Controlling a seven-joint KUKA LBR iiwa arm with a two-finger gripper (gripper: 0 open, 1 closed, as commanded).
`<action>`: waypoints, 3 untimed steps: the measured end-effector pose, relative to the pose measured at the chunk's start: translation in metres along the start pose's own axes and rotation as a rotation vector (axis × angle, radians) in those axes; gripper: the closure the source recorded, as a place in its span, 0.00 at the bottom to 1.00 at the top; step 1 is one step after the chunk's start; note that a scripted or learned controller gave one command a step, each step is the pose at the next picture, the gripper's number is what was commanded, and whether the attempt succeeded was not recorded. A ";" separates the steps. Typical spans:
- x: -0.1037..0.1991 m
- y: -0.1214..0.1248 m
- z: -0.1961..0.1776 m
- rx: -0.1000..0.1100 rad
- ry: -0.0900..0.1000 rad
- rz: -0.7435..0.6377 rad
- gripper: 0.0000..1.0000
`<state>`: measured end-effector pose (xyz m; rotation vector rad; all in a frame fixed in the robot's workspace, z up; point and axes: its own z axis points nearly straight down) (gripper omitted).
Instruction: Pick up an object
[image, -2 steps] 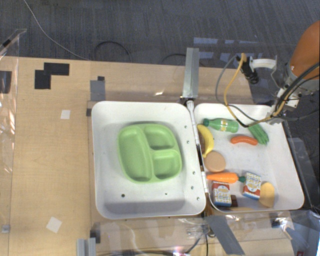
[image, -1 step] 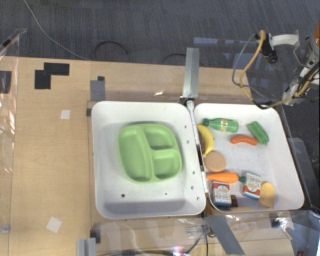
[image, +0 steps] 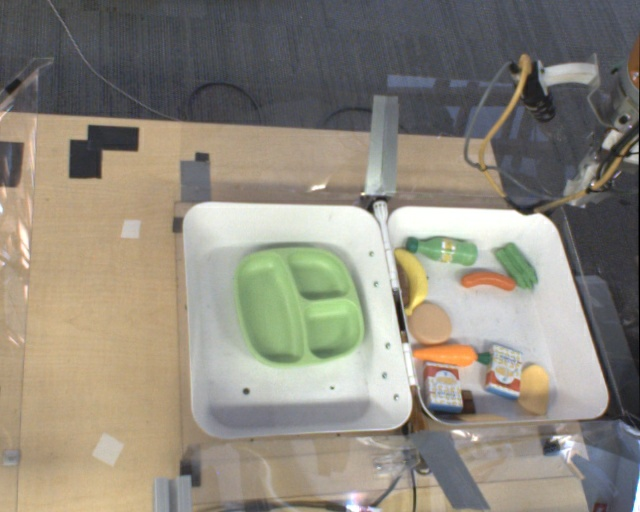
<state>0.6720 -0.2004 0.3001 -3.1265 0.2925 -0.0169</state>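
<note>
Pale wood forms the bench (image: 100, 330), which carries two shallow white bins side by side. The left bin (image: 215, 400) holds a light-green divided tray (image: 298, 305) with three compartments, lying near the bin's centre. The right bin (image: 570, 300) holds the small toy foods. Along its 9 o'clock wall lies a yellow banana (image: 413, 279); at 11 o'clock a green bottle (image: 441, 249) lies on its side. Just below the banana sits a tan round disc (image: 430, 323), and below that an orange carrot (image: 446, 354). At 7 o'clock stands a red-and-white carton (image: 442, 387). Toward 1 o'clock lie an orange-red sausage (image: 488, 282) and a dark-green vegetable (image: 517, 264). At 5 o'clock a second small carton (image: 504, 370) touches a yellowish rounded fruit (image: 535, 388). The arm's wrist hardware and cables (image: 590, 120) sit beyond the right bin at 1 o'clock, above the bench edge; whether the hand is wide or narrow cannot be told, and no object touches it.
</note>
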 end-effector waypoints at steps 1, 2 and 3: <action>0.001 -0.004 -0.012 0.001 0.003 -0.010 1.00; -0.042 0.007 0.098 0.001 -0.013 0.087 1.00; -0.001 0.005 0.027 -0.002 -0.002 0.011 1.00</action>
